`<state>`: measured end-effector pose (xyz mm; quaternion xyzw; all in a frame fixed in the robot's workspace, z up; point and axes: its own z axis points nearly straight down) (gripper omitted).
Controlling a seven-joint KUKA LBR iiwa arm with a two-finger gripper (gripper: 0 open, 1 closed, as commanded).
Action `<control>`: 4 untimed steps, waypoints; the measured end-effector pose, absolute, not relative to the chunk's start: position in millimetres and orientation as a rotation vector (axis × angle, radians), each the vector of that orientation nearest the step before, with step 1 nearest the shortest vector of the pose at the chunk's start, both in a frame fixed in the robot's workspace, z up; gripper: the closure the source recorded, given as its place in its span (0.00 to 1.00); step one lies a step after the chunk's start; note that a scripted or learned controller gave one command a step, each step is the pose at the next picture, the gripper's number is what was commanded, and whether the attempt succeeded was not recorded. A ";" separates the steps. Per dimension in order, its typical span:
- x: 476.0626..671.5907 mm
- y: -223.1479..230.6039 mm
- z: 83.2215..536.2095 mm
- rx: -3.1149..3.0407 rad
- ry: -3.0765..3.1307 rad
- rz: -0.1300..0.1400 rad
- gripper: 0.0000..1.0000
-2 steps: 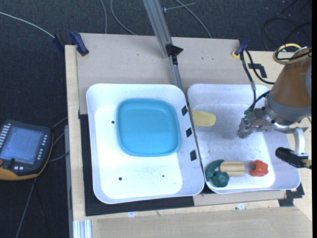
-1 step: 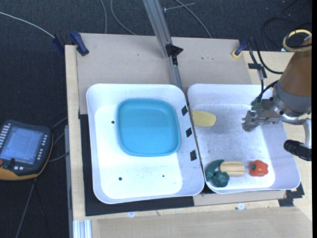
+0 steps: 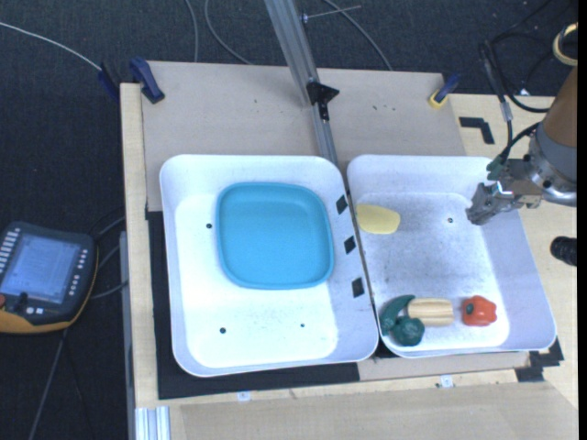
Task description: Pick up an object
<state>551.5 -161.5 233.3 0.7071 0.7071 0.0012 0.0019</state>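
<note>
The right bin [image 3: 514, 246] holds a pale yellow lemon-like piece [image 3: 378, 219] near its far left corner. Along its near edge lie a dark green pepper [image 3: 402, 322], a tan bread roll [image 3: 431, 312] and a red tomato [image 3: 478, 311]. My gripper [image 3: 481, 207] hangs over the bin's far right part, well apart from all of them, with nothing visibly between its fingers.
The left bin [image 3: 193, 328] carries a square blue plate [image 3: 275, 235]. A metal pole [image 3: 292, 35] runs from the top down to the gap between the bins. A teach pendant [image 3: 41, 273] lies off the bench at left. Cables trail on the floor behind.
</note>
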 end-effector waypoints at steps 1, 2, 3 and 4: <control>552.0 -161.5 258.9 2.219 2.220 0.002 1.00; 573.4 -105.3 260.5 2.216 2.227 0.002 1.00; 580.9 -46.1 255.7 2.217 2.228 0.002 1.00; 603.3 2.5 257.8 2.217 2.227 0.002 1.00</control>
